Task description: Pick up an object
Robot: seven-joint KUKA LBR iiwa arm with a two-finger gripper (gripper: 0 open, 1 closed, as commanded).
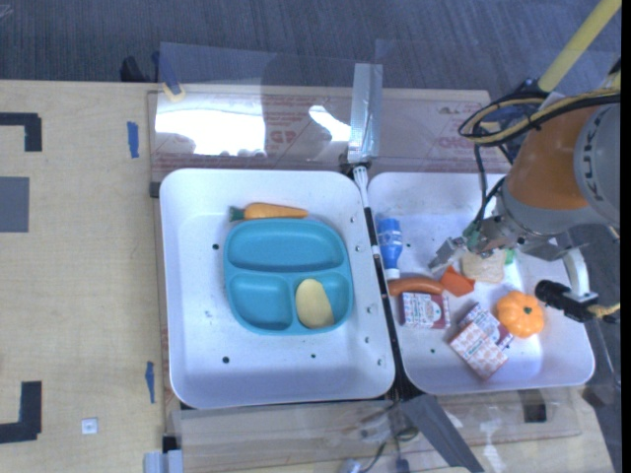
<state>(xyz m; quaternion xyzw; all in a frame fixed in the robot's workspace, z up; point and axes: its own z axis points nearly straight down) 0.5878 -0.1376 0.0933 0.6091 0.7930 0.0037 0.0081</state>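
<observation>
My gripper [471,248] hangs low in the right bin [572,363], near its middle, with the orange-banded wrist above it to the right. Just below it lies a pale tan block [483,267], with a small red-orange piece [456,282] beside it. Whether the gripper touches the tan block I cannot tell. Around them lie a blue and white bottle [389,240], a brown sausage [414,285], a red and white packet [423,309], a red and white checked box [479,341] and an orange pumpkin [520,314].
The left bin [187,264] holds a blue divided tray [281,249] with a yellow lump [315,303] in its lower right compartment. An orange carrot [274,211] lies along the tray's far edge. A ridge [375,264] separates the bins. Cables loop above the arm.
</observation>
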